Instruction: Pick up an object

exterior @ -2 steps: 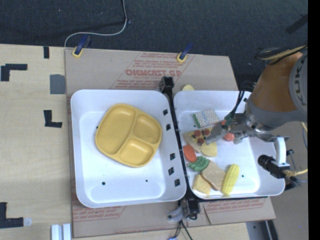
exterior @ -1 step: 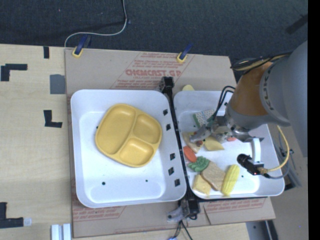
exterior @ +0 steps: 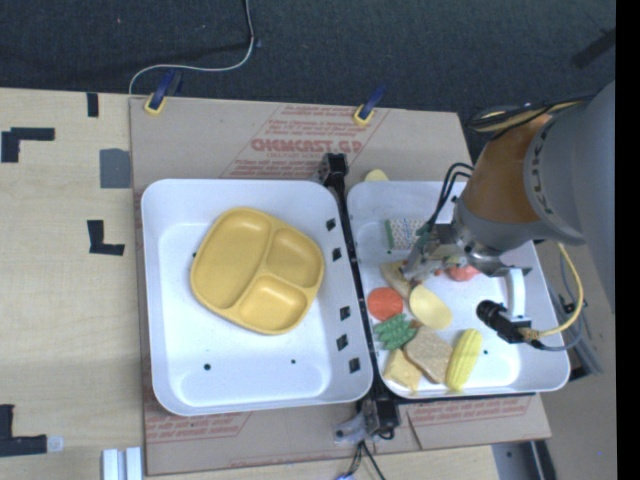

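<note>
Camera view. Table [exterior: 80, 368]: two white bins side by side. Left bin [exterior: 170, 368]: one yellow divided plate [exterior: 258, 269], tilted. Right bin [exterior: 535, 368]: toy foods clustered: orange-red round piece [exterior: 384, 302], green piece [exterior: 395, 330], pale yellow oval [exterior: 431, 307], corn cob [exterior: 463, 358], tan slice [exterior: 428, 351]. Gripper [exterior: 425, 258]: low over the cluster's upper edge, just beside the oval; open or closed cannot be told. Status, as judged: nothing visibly lifted; every food lies in the bin; grasp and raise outstanding.
</note>
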`<state>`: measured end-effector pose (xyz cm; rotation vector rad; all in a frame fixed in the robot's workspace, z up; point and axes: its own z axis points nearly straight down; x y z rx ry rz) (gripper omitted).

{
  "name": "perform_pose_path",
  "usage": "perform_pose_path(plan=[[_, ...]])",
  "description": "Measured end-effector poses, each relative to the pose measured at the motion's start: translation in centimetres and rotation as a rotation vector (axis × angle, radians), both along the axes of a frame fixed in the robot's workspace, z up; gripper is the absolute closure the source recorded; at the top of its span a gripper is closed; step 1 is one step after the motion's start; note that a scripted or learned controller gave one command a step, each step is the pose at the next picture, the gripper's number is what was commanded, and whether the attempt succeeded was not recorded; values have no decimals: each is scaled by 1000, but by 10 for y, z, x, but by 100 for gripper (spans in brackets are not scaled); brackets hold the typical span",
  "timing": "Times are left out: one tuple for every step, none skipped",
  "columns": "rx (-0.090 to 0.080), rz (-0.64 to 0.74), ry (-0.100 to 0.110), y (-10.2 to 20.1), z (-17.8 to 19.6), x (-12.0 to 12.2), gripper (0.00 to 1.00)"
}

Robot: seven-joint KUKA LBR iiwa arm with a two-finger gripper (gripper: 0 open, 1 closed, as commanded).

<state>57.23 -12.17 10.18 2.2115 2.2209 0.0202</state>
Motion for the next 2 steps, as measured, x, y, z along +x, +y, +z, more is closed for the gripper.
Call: perform_pose_path(plan=[[0,-1,4,-1,-2,-2,0],[-4,-8,53,21,-19,67,0]])
